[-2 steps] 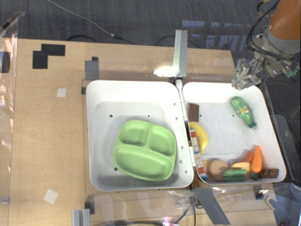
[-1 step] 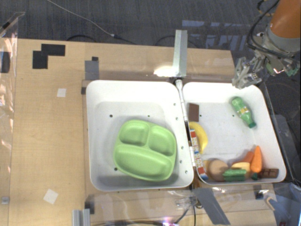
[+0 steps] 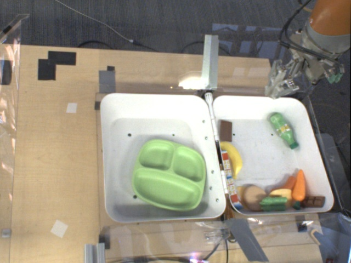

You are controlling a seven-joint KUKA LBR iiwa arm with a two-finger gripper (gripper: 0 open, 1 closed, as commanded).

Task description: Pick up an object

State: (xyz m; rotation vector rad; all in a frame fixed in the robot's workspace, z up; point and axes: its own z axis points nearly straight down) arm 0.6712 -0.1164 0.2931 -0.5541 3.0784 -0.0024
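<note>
The two-finger gripper (image 3: 282, 81) hangs above the far rim of the right shallow white bin (image 3: 258, 126), its translucent fingers spread and nothing between them, so the pick is not yet begun: approach, closure and lift all remain. The nearest candidate, a small green plastic bottle with a yellow label (image 3: 283, 129), lies on its side on the bin floor just below the gripper, its long axis running diagonally, cap end toward the near right. A lime-green divided plastic plate (image 3: 169, 175) rests in the left shallow white bin (image 3: 118, 147).

Lab; bench (image 3: 55, 147) with white bins (image 3: 109, 163)
</note>
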